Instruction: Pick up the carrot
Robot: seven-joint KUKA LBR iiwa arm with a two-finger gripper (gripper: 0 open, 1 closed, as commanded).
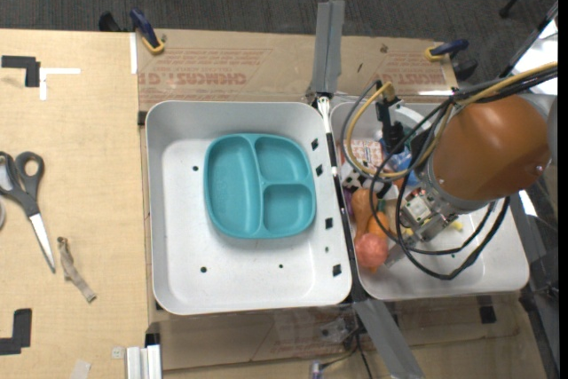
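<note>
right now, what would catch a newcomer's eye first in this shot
The teal divided plate in the middle of the left bin stands out most. Next comes the arm's orange band, looming over the right bin amid looping cables. Under it, at that bin's left side, lie small orange and reddish food items, and scissors rest on the bench at far left.

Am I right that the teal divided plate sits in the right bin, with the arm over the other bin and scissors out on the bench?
Not quite. The camera view shows the teal divided plate in the left bin. The arm is over the right bin, and the scissors do lie on the bench.
</note>
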